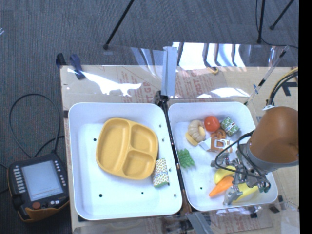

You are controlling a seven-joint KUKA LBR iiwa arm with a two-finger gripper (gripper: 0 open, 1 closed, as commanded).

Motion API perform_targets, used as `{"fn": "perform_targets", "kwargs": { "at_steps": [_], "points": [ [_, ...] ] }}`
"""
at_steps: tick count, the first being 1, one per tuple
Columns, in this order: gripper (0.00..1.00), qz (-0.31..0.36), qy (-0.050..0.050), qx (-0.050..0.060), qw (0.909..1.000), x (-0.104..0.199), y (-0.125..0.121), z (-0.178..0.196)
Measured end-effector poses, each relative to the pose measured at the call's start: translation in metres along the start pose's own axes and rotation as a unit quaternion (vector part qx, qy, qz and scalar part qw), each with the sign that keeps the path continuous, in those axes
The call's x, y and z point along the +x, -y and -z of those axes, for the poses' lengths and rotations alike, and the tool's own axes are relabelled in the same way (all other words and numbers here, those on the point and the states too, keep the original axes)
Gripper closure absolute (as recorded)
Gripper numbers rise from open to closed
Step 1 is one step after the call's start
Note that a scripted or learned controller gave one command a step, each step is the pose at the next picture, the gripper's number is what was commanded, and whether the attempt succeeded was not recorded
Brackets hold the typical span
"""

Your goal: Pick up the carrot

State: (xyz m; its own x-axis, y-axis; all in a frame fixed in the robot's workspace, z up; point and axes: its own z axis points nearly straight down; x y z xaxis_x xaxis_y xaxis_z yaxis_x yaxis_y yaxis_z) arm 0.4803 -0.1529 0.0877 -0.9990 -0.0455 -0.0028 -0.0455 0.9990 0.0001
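From my seat I see two bins side by side on the counter (pixel 112 89). The left bin (pixel 83 199) holds a divided plate (pixel 127 148), with a small packet (pixel 160 172) touching its right near corner. In the right bin (pixel 195 201), a leafy toy (pixel 185 158) lies near the left wall; a pastry (pixel 196 129), a tomato (pixel 211 123) and a small can (pixel 229 126) sit along the far part. The carrot (pixel 220 186) lies near the front, beside a banana (pixel 246 191), under the gripper (pixel 239 182). A pendant (pixel 39 184) rests left of the counter.
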Motion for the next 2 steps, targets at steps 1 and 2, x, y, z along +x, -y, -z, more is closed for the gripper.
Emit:
{"fn": "perform_targets", "kwargs": {
  "at_steps": [1, 2],
  "points": [
    [0.0, -0.039, -0.003, -0.001, 0.9993, -0.0044, -0.048, -0.0015],
    [1.0, -0.036, -0.003, -0.002, 0.9993, -0.0052, -0.0496, 0.0074]
  ]
}}
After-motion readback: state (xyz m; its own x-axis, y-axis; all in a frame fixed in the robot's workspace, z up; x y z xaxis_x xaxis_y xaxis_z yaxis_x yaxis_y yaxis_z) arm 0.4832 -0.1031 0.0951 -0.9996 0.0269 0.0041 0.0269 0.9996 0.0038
